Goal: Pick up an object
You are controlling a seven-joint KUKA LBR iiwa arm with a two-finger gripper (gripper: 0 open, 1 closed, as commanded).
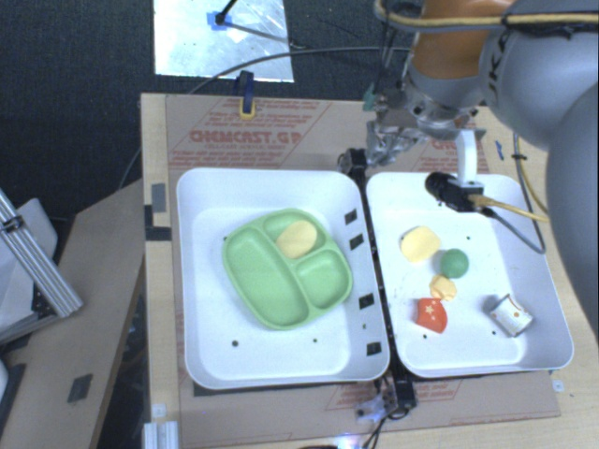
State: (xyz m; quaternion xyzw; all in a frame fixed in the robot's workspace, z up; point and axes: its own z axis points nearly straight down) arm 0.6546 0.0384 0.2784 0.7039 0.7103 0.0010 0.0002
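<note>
You've got the grey arm with its orange band (468, 12) coming in at upper right, its hand (393, 143) hanging over the far edge where the two bins meet, touching nothing; can't tell from here how the hand is set. The desk (234, 129), a brown board with red print, carries both shallow white bins. The left white bin (206, 344) holds a light green divided plastic tray (285, 269), with a pale yellow rounded lump (298, 238) in its far small compartment. The right white bin (543, 344) has the loose pickable things: a yellow round piece (419, 243), a green ball (454, 262) just beside it, a small yellow-orange chunk (443, 287), a red wedge (430, 315) near that, and a small white-grey cylinder (508, 314) toward the right wall.
</note>
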